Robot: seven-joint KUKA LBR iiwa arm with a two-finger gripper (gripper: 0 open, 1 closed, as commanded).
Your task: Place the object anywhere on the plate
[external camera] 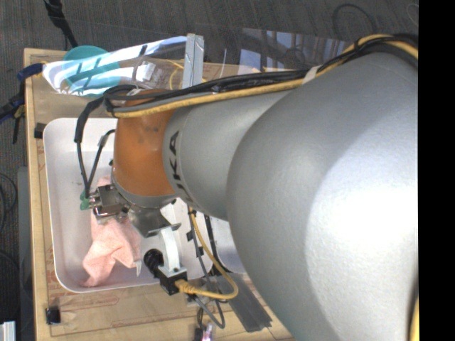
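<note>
A crumpled pink cloth point(108, 251) lies in the near end of the left white bin point(60, 183). The arm's wrist, with its orange band point(142, 155), hangs over that bin directly above and beside the cloth. The gripper's fingers are hidden under the wrist hardware. The big grey arm covers most of the right side, and I see no plate in the uncovered area.
A clear plastic item with teal parts point(106, 66) lies at the back of the bench beyond the left bin. Cables point(206, 286) dangle from the wrist near the front edge. The bench's wooden rim point(39, 212) runs along the left.
</note>
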